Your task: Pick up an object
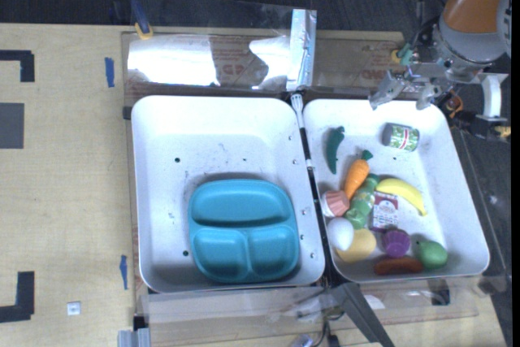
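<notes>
Camera view, arm: we see the grey arm with its orange band reaching in from the right, its two-finger gripper (404, 91) above the far rim of the right white bin (470, 199).
Gripper state: we see the fingers spread apart, nothing between them.
Nearest object: a small green-and-white can (400, 136) lies on its side just below the gripper, apart from the toy food pile.
Handling: we judge the can light, stiff, smooth, prone to roll; we would pinch across its round body.
Pile: a yellow plastic banana (402, 194) and orange carrot (356, 175) crowd together.
Left bin: a teal compartment tray (242, 229).
</notes>
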`<state>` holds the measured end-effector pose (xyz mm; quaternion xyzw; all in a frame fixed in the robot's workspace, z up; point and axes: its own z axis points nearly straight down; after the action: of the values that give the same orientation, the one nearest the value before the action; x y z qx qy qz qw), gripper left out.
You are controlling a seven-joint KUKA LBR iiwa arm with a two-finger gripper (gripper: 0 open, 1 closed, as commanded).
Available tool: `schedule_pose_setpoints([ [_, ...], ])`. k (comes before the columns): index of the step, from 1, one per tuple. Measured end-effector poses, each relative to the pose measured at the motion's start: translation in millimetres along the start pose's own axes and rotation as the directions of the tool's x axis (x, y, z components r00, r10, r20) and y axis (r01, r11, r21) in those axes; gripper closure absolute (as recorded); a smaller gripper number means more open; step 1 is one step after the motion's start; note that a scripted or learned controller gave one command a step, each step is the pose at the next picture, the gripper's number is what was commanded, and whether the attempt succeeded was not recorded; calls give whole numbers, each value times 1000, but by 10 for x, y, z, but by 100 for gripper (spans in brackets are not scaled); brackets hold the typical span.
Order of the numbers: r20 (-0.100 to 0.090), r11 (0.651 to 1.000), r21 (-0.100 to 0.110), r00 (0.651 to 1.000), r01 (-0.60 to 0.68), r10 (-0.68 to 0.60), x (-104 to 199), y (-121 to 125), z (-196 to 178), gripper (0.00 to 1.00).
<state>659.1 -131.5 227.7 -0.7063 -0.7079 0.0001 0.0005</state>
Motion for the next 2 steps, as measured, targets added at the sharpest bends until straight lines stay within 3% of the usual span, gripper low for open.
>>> schedule_pose_setpoints([
  [1, 3, 999, -6, 999, 45, -45, -369, 89, 969, 0],
  [2, 4, 999, -9, 999, 46, -46, -364, 99, 859, 100],
])
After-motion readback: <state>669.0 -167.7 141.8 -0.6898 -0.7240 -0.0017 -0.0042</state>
